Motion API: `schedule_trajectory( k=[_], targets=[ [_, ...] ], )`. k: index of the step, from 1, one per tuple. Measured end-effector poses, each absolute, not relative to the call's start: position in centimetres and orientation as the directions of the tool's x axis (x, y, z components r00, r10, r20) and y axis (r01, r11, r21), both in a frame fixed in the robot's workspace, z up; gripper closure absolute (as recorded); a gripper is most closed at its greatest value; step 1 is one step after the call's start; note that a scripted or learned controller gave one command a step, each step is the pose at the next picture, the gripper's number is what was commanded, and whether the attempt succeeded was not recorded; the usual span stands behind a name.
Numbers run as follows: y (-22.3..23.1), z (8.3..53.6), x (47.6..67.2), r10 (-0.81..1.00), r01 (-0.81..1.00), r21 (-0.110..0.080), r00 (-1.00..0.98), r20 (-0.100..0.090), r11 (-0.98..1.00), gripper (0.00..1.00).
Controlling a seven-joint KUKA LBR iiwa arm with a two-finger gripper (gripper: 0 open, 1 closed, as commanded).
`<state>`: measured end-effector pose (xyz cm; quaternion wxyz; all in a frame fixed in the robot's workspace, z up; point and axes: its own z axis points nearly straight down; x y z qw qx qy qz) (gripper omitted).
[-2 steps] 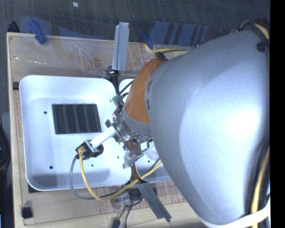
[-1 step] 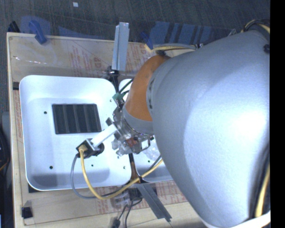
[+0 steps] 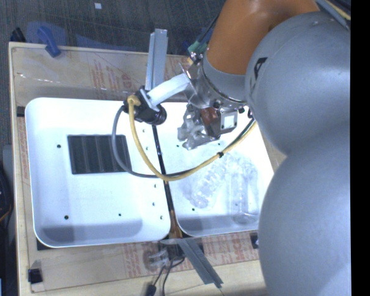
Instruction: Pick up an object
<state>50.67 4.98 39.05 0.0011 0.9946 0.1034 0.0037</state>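
Camera view: whether the metal gripper is wide or narrow, I cannot tell; it hangs over the right white bin. Just below lies a clear, crinkled plastic object, glassy and bumpy, on that bin's floor.

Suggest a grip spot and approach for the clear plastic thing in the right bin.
The clear plastic object lies flat in the right bin, its long axis running diagonally, and it looks lumpy. I'd bring the tool straight down over its middle, fingers closing across the narrow width. Its transparency blurs the edges, so the exact outline is uncertain.
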Motion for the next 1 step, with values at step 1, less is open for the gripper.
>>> schedule_trajectory(
  k=[1],
  targets=[
    [-1.97, 44.24, 49.86, 0.260, 0.260, 0.001, 0.966, 0.004, -0.966, 1.00]
  ],
)
